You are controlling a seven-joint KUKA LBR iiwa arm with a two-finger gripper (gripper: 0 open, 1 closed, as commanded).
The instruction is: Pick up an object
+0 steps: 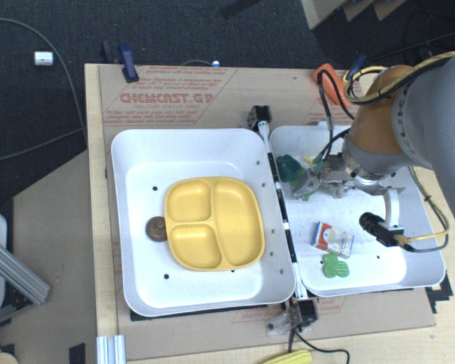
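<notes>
Camera view: the gripper (pixel 312 182) hangs low in the right bin (pixel 425 203), near its top left corner, just beside one dark green lump (pixel 290 168) — I cannot tell if it grips anything. Below lie one small flat packet (pixel 332 238), red, white and blue, and one bumpy bright green toy (pixel 335 266). The left bin (pixel 136 173) holds one smooth yellow plastic plate (pixel 214 224) with three sections, and one round brown thing (pixel 156 229) touching it.

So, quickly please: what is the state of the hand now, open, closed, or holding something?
Hand: cannot be told. It is low in the right bin, beside the teal object.
</notes>
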